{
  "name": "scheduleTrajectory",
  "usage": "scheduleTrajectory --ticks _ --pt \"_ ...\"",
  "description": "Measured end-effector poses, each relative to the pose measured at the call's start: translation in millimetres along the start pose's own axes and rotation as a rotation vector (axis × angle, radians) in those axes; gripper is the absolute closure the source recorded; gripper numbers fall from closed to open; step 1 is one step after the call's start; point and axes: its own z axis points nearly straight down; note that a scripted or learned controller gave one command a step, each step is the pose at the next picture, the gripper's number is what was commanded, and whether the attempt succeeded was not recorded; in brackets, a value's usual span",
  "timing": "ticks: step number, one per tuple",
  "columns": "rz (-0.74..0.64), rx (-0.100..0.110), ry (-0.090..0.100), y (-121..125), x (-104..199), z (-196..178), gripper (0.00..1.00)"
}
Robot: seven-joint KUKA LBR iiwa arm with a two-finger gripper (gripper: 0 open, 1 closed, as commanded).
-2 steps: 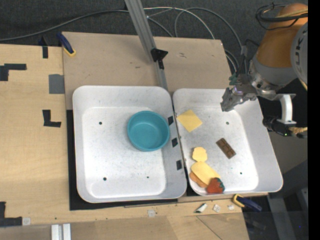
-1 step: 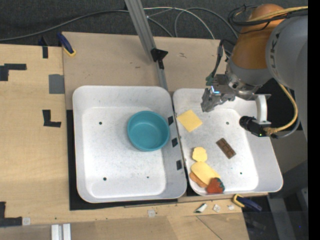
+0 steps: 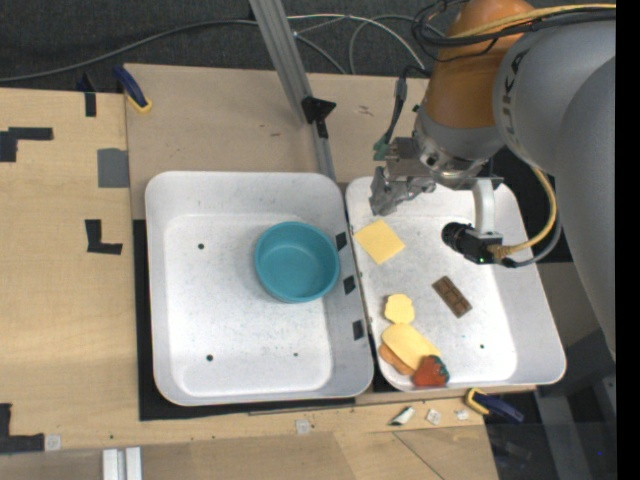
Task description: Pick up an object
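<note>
A pale yellow square slice point(image 3: 380, 241) lies flat in the upper left of the right bin point(image 3: 520, 358), right of frame centre. The gripper point(image 3: 386, 200) hangs just above its upper edge; whether the fingers are open or closed cannot be told. Lower down lie a brown bar point(image 3: 451, 296), yellow pieces point(image 3: 404, 328) and a red piece point(image 3: 432, 372). The left bin point(image 3: 180, 358) holds a teal bowl point(image 3: 295, 260). Both bins rest on a tan bench point(image 3: 60, 298); cables point(image 3: 200, 33) trail over dark floor along the top.
</note>
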Motion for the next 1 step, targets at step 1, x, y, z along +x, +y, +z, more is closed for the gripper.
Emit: scheduleTrajectory --ticks 1 --pt "0.000 0.000 0.000 8.1 57.3 -5.4 1.00"
